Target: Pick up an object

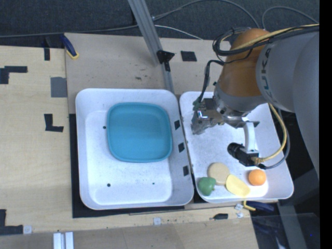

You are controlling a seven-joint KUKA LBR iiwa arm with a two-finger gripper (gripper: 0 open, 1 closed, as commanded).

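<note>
- The grey arm with its orange band reaches in from the right and bends down over the right-hand shallow white bin.
- Its metal claw hangs low at that bin's upper left corner — whether it is open or closed, I cannot tell.
- Along the bin's near edge lie a small green object, a pale beige disc, a yellow piece and an orange ball, well apart from the claw.
- A flat blue square plate sits in the left white bin on the counter.
</note>
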